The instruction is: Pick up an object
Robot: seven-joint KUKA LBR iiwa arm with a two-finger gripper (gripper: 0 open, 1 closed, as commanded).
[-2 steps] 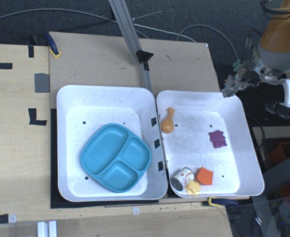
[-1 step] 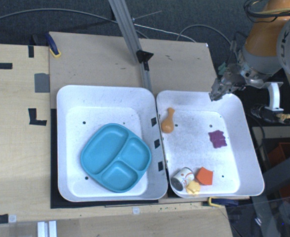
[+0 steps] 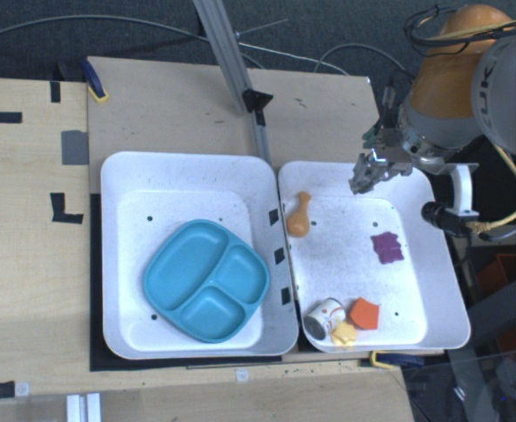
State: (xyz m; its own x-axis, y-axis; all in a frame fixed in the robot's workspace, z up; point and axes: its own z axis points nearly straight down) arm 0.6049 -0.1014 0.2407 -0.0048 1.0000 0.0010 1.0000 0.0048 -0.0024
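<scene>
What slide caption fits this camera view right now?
Claw hovers over the right bin's far rim; purple piece, orange block and wooden pin lie inside.

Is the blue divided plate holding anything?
Empty. The blue divided plate sits in the left bin with all three compartments showing bare blue.

2 white bins [image 3: 117,236], 1 blue plate [image 3: 207,280], 5 small objs: orange drumstick [image 3: 299,215], purple piece [image 3: 387,247], orange block [image 3: 364,314], yellow piece [image 3: 345,333], white cup [image 3: 323,317]

Colours across the two shallow white plastic bins [image 3: 187,167]

Sky-blue three-part plastic plate [image 3: 207,280]; tan-orange plastic drumstick-shaped toy [image 3: 299,215]; flat purple jagged-edged piece [image 3: 387,247]; orange block [image 3: 364,314]; small yellow lump [image 3: 344,333]; white cup with dark markings [image 3: 323,317]; grey arm with orange band [image 3: 458,60]
</scene>
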